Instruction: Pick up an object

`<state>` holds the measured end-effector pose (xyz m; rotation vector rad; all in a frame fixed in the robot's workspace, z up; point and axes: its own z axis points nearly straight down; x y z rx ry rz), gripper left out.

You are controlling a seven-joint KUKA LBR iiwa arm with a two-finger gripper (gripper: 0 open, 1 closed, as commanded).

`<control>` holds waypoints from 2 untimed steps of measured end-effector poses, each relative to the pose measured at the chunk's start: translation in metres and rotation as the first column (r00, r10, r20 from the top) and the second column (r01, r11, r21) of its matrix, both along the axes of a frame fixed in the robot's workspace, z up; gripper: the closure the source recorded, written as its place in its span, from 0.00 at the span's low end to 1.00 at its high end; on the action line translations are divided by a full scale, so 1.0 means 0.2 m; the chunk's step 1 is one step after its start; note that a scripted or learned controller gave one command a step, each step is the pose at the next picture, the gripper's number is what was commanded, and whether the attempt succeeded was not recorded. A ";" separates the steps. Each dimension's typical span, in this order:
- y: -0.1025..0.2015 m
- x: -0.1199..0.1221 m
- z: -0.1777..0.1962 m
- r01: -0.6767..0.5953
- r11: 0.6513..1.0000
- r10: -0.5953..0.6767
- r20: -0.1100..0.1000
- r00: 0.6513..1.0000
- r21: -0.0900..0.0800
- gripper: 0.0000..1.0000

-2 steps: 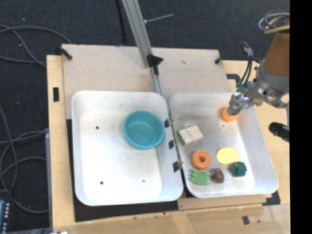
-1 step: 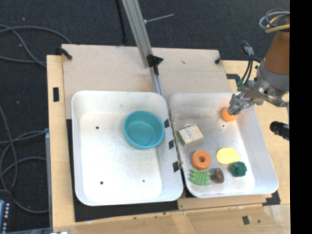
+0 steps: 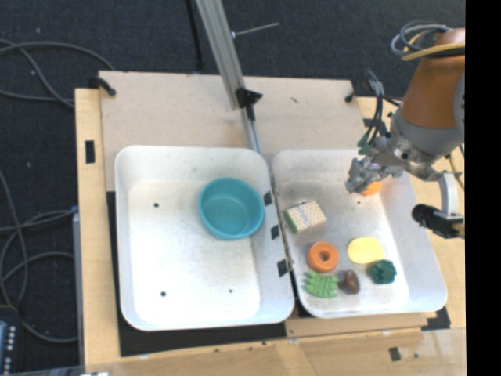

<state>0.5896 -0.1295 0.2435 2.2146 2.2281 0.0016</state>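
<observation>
The gripper (image 3: 362, 180) is low in the right bin (image 3: 415, 288), at its two o'clock corner, right on a small orange thing (image 3: 373, 186). This looks like the grabbing step. Next it should squeeze, then lift.

A: How's the light?
B: Even and fairly bright, from overhead; the two white bins (image 3: 196, 304) wash out pale, with soft shadows along their near edges.
A: Sharpness?
B: Mildly soft all over, grainy on the dark floor (image 3: 94, 22). The gripper (image 3: 362, 177) looks smeared.
</observation>
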 end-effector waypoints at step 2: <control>0.53 -0.11 0.09 -0.003 1.000 0.003 0.000 1.000 0.002 1.00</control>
